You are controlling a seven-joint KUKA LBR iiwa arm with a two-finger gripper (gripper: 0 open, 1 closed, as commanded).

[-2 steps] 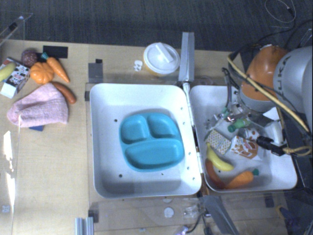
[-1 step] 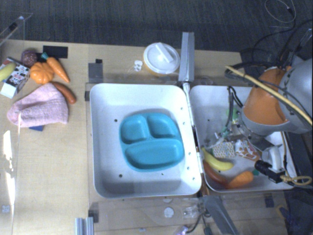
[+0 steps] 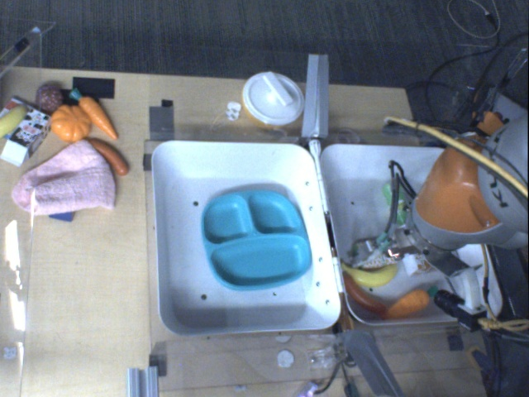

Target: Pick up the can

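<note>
The grey arm (image 3: 496, 180) reaches in from the right edge, its orange band (image 3: 450, 193) broad above the wrist. The wrist points down and to the left. The gripper (image 3: 388, 251) hangs low at its end, its parts too cluttered to make out clearly.

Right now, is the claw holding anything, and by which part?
Cannot be told: the claw is low in the right bin, above the banana, its tips hidden in clutter.

Blue divided tray (image 3: 256, 240) in left bin (image 3: 178, 222); pincer (image 3: 395, 253) low in right bin (image 3: 355, 180), above banana (image 3: 369, 276)
</note>
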